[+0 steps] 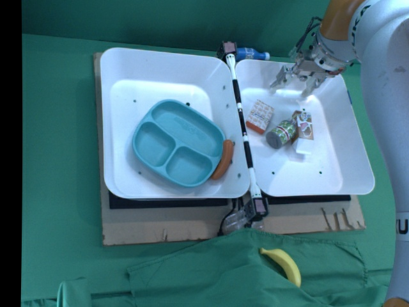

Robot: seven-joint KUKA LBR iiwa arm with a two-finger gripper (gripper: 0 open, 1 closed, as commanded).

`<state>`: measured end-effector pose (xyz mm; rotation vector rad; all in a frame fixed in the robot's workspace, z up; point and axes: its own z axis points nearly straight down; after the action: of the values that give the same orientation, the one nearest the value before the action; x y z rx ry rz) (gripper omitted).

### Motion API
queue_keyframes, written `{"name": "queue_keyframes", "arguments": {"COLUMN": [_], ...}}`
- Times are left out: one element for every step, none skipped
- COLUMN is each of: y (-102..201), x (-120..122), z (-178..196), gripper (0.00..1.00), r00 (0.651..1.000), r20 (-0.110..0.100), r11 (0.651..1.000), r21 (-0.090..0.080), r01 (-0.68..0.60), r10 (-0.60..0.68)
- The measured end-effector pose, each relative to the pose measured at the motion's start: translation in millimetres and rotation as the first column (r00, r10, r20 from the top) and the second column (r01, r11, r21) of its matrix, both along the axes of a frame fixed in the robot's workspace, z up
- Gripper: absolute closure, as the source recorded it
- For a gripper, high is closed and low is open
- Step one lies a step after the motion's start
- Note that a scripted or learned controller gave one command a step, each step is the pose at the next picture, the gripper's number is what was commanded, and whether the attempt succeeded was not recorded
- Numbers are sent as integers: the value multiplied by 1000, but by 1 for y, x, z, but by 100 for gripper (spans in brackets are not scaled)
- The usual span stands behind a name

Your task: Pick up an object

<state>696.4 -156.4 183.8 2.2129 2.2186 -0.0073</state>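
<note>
Left bin (121, 69): shallow, white, holding two items.
Divided plate (177, 142): teal, three compartments, lying flat near the middle of the left bin; compartments bare.
Sausage (223, 159): orange-brown, on the bin floor, touching the plate's right rim.
Divider (241, 123): white rod with black marks, running far to near between the two bins.
Bottle (252, 54): blue, on its side just beyond the far rim of the right bin.
Right bin (339, 165): shallow, white, holding a small cluster left of centre.
Carton (259, 116): small, red and white, leftmost of the cluster.
Can (282, 133): green label, on its side, just right of the carton.
Packet (304, 131): white with printed face, touching the can's right side.
Gripper (295, 86): above the right bin's far end, fingers spread, nothing between them; well apart from the cluster.
Banana (283, 263): yellow, on the green cloth (211, 274), near side, outside both bins.
</note>
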Motion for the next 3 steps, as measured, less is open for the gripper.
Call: {"name": "queue_keyframes", "arguments": {"y": [15, 30, 39], "x": [-80, -134, -122], "z": [2, 3, 112], "gripper": [0, 0, 0], "r00": [1000, 1000, 1000], "r20": [12, 18, 16], "r11": [1000, 1000, 1000], "r21": [3, 2, 5], "r01": [7, 8, 3], "r10": [-7, -8, -3]}}
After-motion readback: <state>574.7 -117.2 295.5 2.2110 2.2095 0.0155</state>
